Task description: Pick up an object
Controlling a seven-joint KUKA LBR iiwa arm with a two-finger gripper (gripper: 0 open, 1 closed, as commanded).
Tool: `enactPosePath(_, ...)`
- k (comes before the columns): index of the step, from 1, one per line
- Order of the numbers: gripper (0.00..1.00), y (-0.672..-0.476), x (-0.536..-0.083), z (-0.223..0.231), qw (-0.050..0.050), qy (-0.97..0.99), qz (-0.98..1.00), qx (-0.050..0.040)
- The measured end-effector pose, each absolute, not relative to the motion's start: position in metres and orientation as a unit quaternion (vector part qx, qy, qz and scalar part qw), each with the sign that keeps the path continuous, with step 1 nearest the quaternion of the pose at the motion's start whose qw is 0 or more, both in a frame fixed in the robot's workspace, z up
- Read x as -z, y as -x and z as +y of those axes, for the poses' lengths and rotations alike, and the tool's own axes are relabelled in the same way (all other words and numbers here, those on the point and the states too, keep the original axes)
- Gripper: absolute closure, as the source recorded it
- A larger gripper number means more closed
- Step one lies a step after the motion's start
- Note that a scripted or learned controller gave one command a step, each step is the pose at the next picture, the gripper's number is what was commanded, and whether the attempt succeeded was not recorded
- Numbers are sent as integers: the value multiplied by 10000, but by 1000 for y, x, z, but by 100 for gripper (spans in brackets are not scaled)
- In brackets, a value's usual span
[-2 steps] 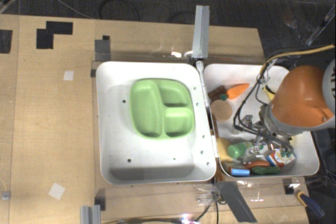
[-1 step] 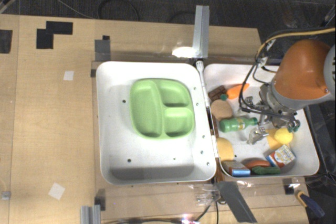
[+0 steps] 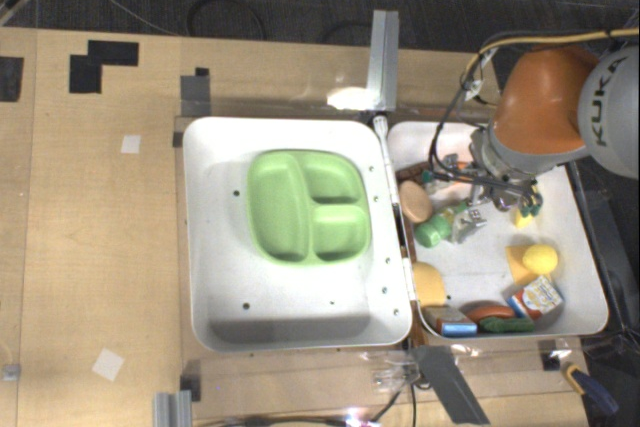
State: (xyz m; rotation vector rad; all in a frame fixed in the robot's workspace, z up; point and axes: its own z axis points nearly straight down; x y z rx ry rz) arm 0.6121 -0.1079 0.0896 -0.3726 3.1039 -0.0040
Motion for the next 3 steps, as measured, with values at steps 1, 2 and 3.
enactPosePath(1,0,-559,-91,-109,80,844,9964,12)
enactPosePath(2,0,-580,-91,-109,72,1386,9903,18)
enactPosePath(3,0,-529,-91,-133,89,1100,9939,20)
